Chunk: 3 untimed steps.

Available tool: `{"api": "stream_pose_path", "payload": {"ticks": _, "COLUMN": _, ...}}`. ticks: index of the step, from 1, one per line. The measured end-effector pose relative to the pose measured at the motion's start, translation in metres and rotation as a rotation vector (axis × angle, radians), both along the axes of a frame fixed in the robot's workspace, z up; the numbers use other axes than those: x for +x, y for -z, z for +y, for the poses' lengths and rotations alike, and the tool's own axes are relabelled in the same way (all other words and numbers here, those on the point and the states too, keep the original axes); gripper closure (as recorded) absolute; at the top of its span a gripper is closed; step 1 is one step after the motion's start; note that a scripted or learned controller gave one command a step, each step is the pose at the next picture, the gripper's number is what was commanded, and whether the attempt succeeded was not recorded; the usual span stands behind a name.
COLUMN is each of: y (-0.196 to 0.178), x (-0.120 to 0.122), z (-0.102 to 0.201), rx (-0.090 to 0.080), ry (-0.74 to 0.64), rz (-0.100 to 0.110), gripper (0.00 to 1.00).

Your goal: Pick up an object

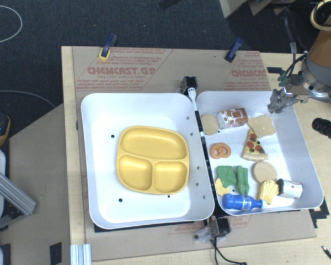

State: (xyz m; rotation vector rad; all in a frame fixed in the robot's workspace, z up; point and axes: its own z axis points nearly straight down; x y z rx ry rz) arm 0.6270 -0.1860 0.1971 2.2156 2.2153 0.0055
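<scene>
My gripper (280, 100) hangs over the far right corner of the right bin (289, 148), empty as far as I can see. The nearest toy is a bread slice (261, 126), just below and left of it. Beside that lie a small brown and white carton (233, 117) and a beige round piece (209, 124). Further forward are a pretzel (220, 149), a pizza slice (254, 146), a green leafy piece (233, 176), a round cookie (263, 171), a corn cob (268, 190), a white cup (291, 189) and a blue bottle (241, 203).
The left bin (99, 148) holds a yellow divided plate (153, 160). Black clips (188, 85) sit on the seam between the bins. Blue clamps (106, 47) pin the cardboard sheet at the back. The arm's grey body (323, 65) stands at the right edge.
</scene>
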Motion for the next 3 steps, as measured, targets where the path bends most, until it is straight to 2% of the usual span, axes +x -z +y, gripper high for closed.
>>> {"api": "stream_pose_path", "payload": {"ticks": 1, "y": -0.030, "x": 0.001, "z": 0.000, "rx": 0.001, "ry": -0.001, "rz": 0.002, "gripper": 1.00}}
{"api": "stream_pose_path", "payload": {"ticks": 2, "y": -0.030, "x": -0.013, "z": 0.045, "rx": 0.006, "ry": -0.005, "rz": 0.011, "gripper": 1.00}}
{"api": "stream_pose_path", "payload": {"ticks": 3, "y": -0.025, "x": -0.039, "z": 0.081, "rx": 0.006, "ry": -0.004, "rz": 0.012, "gripper": 1.00}}
